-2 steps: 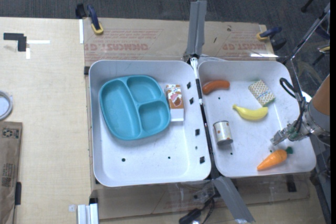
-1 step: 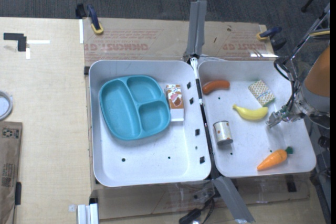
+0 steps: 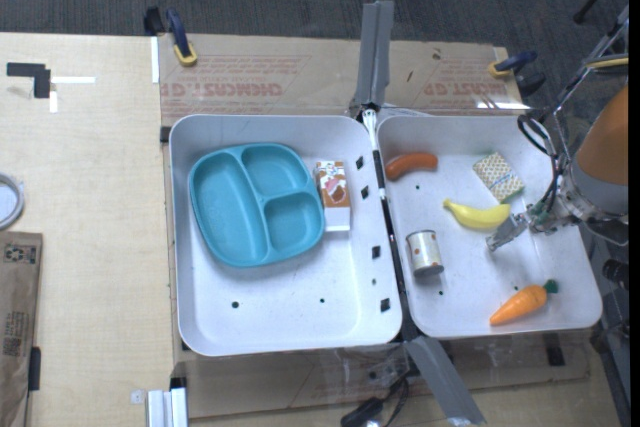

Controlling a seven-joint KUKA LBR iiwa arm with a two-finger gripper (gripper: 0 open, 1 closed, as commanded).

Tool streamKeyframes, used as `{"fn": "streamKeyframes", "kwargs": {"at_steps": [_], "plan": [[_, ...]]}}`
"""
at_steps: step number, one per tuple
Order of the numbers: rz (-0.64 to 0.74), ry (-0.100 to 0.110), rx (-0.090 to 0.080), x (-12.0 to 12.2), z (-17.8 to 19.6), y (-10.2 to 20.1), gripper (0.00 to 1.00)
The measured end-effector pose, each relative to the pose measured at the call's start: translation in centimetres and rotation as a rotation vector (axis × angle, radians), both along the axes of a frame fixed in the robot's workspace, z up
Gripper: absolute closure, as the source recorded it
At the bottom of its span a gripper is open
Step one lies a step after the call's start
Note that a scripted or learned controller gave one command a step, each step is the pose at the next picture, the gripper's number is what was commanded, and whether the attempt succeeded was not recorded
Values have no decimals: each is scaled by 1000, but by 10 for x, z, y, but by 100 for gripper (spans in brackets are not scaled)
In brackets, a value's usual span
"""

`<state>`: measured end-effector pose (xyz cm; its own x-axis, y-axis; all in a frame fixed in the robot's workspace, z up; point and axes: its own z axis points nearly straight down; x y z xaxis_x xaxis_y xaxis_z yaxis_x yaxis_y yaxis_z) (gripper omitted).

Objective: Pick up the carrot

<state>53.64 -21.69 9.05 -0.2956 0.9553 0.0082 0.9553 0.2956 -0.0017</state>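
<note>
Here, a blue tray (image 3: 257,203) and a carton (image 3: 333,191) sit in the left bin (image 3: 200,315). In the right bin (image 3: 570,315), the carrot (image 3: 519,305) lies near the front edge. The gripper (image 3: 508,231) hovers beside a banana (image 3: 477,213), its state unclear; the arm (image 3: 605,155) is cut off at right.

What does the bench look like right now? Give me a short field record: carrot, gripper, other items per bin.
carrot: lying near the front right corner of the right bin, leafy end pointing right
gripper: above the right bin, beside the banana, apart from the carrot
right bin, other items: sausage, metal can, patterned sponge
left bin: blue divided plate, small carton at its right
</note>
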Motion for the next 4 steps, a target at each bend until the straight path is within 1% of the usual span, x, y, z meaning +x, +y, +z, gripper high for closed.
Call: {"fn": "streamKeyframes", "kwargs": {"at_steps": [1,2,3,4], "plan": [[-8,0,-1,-59,0,0,0],[-9,-3,-5,-58,9,-1,100],[-9,-1,-3,-58,9,0,0],[38,-2,-1,-58,1,-1,0]]}}
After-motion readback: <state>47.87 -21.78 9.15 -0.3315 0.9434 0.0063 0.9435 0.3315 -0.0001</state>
